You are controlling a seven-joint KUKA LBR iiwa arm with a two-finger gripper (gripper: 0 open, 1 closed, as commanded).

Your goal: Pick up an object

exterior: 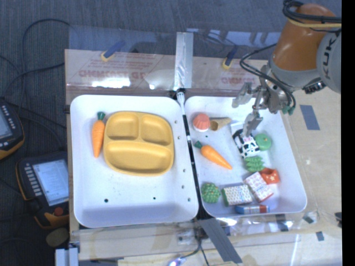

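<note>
Bench, two white bins: gripper [250,127] hangs fingers apart over right bin [297,173], above black-and-white cow toy [249,146] beside green ball [263,142]. Cow looks light, rigid, smooth; I'd pinch across its body.

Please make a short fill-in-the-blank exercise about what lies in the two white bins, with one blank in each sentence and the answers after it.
1. The yellow divided plate lies in the ____ bin.
2. Left of the plate lies a toy ____.
3. The gripper hangs over the ____ bin.
4. The toy ice cream cone lies in the right bin, near its ____ edge.

Answers: left; carrot; right; far
</note>
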